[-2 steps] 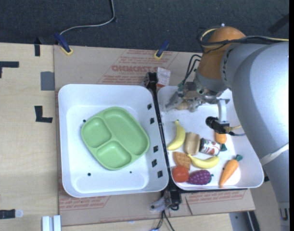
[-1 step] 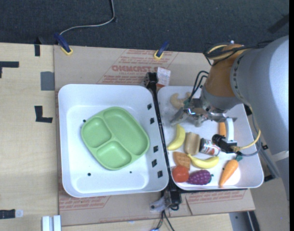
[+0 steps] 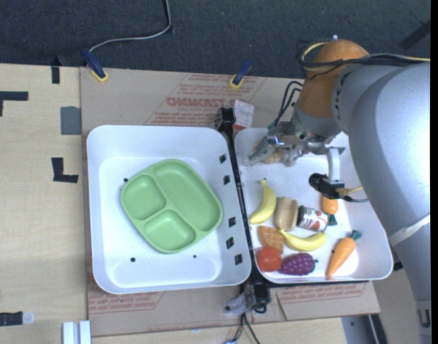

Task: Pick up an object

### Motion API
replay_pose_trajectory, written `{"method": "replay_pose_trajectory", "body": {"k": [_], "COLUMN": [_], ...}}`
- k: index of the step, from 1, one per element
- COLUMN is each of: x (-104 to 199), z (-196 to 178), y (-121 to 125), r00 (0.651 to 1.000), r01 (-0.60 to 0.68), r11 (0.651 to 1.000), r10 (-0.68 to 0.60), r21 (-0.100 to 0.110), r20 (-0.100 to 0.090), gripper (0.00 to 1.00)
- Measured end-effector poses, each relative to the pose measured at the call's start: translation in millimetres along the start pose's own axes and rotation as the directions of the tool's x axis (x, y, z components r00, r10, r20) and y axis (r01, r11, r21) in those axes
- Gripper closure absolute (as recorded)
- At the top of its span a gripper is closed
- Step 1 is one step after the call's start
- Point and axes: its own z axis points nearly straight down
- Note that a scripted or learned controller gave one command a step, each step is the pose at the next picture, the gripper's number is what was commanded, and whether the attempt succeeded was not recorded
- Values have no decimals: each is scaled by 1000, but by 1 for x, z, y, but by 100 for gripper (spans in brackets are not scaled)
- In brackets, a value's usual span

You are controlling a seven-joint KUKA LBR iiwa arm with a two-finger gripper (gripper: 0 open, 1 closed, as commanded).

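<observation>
My gripper (image 3: 279, 149) hangs low over the far end of the right bin (image 3: 378, 244), below the orange wrist band (image 3: 326, 95). A small tan piece (image 3: 275, 157) lies right beneath it; whether it is held is unclear. Nearer the front of that bin lie a yellow banana (image 3: 264, 202), a bread roll (image 3: 285, 213), a small can (image 3: 312, 219), a second banana (image 3: 303, 241), a carrot (image 3: 340, 255), purple grapes (image 3: 297, 264) and a red tomato (image 3: 269, 259).
The left bin (image 3: 97, 213) holds a green divided plate (image 3: 171, 204). The big grey arm (image 3: 398, 142) covers the right bin's right side. Two clamps (image 3: 97, 70) hold the cardboard at the back, and a cable (image 3: 163, 20) runs beyond it.
</observation>
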Motion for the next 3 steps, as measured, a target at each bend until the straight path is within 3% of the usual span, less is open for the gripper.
{"method": "replay_pose_trajectory", "body": {"k": [1,2,3], "x": [-2,5,10], "z": [0,-1,-1], "y": [0,-90,-90], "r00": [1000,1000,1000], "r01": [0,-2,-1], "r11": [1000,1000,1000], "r10": [0,2,1], "r21": [1,1,-3], "r20": [1,-1,1], "gripper": [0,0,0]}}
